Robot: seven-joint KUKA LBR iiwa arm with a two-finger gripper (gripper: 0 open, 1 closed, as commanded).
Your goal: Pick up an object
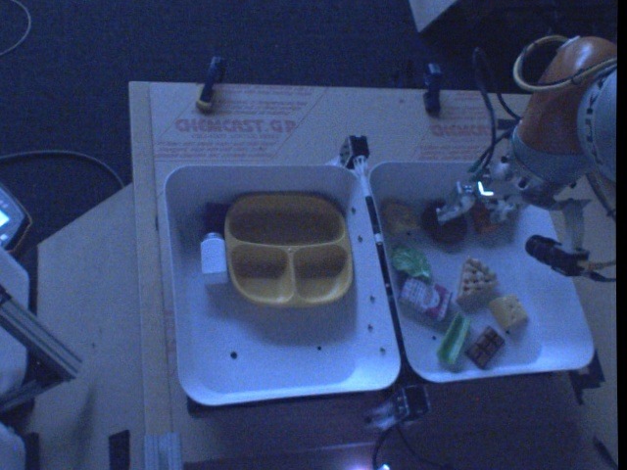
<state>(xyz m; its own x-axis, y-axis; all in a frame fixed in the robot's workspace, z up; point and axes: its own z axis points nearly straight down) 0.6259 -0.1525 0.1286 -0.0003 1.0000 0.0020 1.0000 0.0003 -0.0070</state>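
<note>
My gripper [477, 204] hangs low over the far part of the right bin [558, 302], close above a dark round object [446, 228] and a reddish item [487, 219]. Nothing visibly sits between its fingers. Several toy foods lie in that bin: a brown round piece [399, 216], a green item [411, 260], a pink-and-white packet [427, 300], a waffle-like wedge [476, 281], a yellow cheese block [507, 311], a green stick [454, 339] and a chocolate piece [486, 347].
The left bin [186, 262] holds a yellow divided plate [289, 248] and a small white bottle [214, 258] at its left side. A divider rim [377, 253] separates the bins. The arm's grey body with an orange band [568, 96] fills the upper right.
</note>
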